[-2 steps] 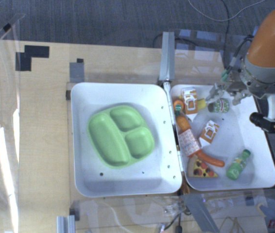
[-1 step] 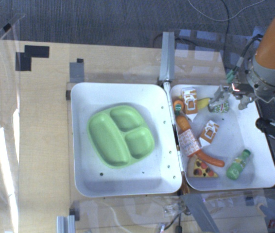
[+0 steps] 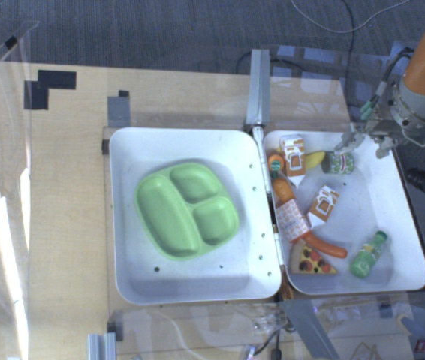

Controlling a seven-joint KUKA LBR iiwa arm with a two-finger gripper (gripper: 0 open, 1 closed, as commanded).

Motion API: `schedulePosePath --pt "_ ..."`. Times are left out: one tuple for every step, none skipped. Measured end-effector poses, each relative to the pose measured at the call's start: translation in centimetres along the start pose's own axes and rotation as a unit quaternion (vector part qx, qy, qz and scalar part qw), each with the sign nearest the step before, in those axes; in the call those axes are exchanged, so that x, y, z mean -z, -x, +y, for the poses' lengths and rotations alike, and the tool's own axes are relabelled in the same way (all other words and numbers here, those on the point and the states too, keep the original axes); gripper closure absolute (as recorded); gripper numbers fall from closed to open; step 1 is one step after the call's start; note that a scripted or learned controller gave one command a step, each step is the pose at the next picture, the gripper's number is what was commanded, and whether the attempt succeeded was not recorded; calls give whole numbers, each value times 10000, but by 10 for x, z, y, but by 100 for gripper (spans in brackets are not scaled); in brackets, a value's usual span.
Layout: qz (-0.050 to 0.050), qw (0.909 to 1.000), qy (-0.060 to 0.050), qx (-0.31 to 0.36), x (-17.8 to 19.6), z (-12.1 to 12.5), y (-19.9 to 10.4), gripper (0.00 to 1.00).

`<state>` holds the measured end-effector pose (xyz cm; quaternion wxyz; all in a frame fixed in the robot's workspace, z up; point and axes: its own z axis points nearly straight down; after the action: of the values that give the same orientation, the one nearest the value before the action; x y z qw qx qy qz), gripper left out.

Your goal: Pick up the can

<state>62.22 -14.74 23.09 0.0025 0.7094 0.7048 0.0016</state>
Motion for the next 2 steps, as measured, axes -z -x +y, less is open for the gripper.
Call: schedulePosePath --pt "-5 10000 37 27 13 2 -1 100" --pt "-6 10000 36 28 13 2 -1 0"
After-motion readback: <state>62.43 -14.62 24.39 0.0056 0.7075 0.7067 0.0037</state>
